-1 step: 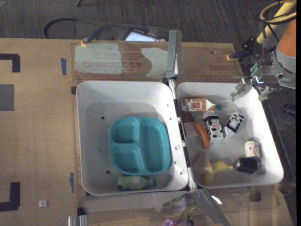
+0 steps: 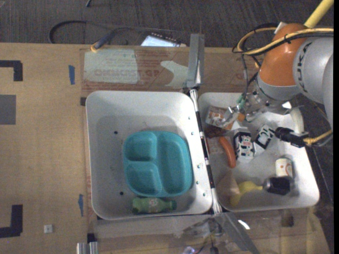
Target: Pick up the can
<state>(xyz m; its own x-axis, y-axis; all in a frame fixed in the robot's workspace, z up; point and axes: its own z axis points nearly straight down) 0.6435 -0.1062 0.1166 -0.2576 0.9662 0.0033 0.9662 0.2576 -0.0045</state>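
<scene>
Camera view: the arm [image 2: 296,62] enters from the right; its pincer [image 2: 244,107] hangs over the far left part of the right bin [image 2: 312,187], beside a packet [image 2: 217,115]. Whether the pincer is spread or pressed together cannot be told. The can [image 2: 284,168] stands near the right wall, apart from the pincer, with bare floor to its left. A dark object [image 2: 279,184] lies just below it. The left bin [image 2: 100,142] holds a teal tray [image 2: 157,162] and a green bottle [image 2: 153,205] along the near wall.

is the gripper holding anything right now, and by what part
It cannot be told. The gripper sits low over the back of the right bin, beside a crumpled packet, with nothing seen between its fingers. The can stands apart near the bin's right wall.
</scene>
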